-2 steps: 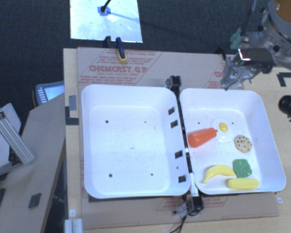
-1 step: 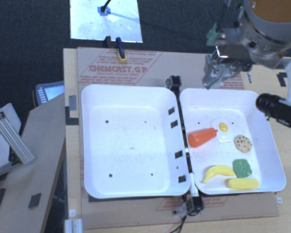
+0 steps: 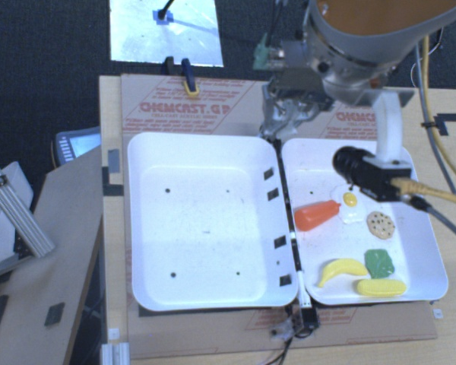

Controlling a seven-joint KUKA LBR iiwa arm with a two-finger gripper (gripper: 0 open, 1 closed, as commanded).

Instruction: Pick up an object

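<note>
Several toy foods lie in the right bin (image 3: 429, 261): an orange carrot (image 3: 317, 215), a fried egg (image 3: 350, 203), a round cookie (image 3: 380, 224), a yellow banana (image 3: 342, 270), a green piece (image 3: 379, 261) and a yellow corn cob (image 3: 381, 287). My gripper (image 3: 277, 128) hangs over the far end of the divider between the two bins, well behind the carrot and apart from every toy. Nothing shows held in it. The arm's grey body covers the far right corner of the right bin.
The left bin (image 3: 137, 204) sits beside the right one on a cardboard sheet (image 3: 213, 105). A black camera unit (image 3: 365, 172) with a yellow cable juts over the right bin's far part. A shiny metal plate (image 3: 164, 21) lies behind the bench.
</note>
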